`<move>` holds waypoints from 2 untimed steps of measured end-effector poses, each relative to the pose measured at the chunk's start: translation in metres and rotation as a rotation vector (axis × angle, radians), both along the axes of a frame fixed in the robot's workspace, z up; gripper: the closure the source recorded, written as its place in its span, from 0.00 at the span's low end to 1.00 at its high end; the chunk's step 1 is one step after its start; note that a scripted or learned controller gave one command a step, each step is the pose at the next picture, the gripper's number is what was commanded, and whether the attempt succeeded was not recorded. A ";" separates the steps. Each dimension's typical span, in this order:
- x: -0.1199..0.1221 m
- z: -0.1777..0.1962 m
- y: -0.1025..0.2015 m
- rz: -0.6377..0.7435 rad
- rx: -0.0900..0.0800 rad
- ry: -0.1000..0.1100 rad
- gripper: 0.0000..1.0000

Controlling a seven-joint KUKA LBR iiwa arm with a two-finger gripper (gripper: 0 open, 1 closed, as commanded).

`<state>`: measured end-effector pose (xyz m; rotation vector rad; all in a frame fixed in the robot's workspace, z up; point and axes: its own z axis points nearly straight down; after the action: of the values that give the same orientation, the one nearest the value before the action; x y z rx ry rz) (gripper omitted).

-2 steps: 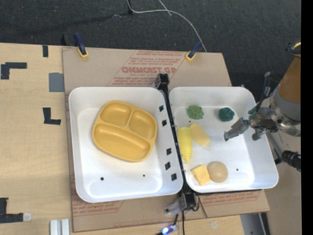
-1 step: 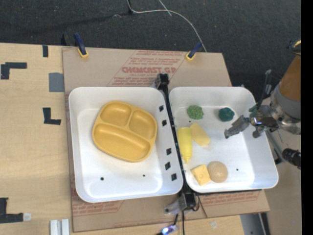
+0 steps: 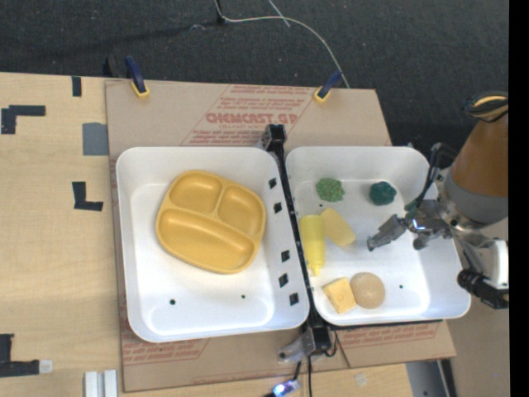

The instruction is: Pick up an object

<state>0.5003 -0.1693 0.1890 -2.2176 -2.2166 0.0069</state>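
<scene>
The right bin (image 3: 413,162) holds several small items. A green broccoli-like piece (image 3: 330,189) and a dark teal ball (image 3: 382,193) lie near its back. A yellow cylinder (image 3: 312,242) and a pale yellow chunk (image 3: 337,227) lie at its left. A yellow wedge (image 3: 339,294) and a tan round bun (image 3: 368,289) sit at the front. My gripper (image 3: 402,235) hangs over the bin's right half, open, with nothing between its fingers. It is right of the pale chunk, below the teal ball and above the bun, touching none of them.
The left bin (image 3: 132,222) holds a yellow divided plate (image 3: 211,220). A black divider (image 3: 285,222) runs between the bins. Both bins rest on a cardboard sheet (image 3: 240,114) clamped at the back. The arm's orange band (image 3: 486,160) stands at the right edge.
</scene>
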 end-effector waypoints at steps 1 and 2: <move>-0.004 -0.065 0.002 0.001 0.001 0.001 0.00; -0.004 -0.106 0.003 0.001 -0.002 -0.006 0.00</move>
<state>0.4965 -0.1664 0.0827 -2.2203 -2.2217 0.0026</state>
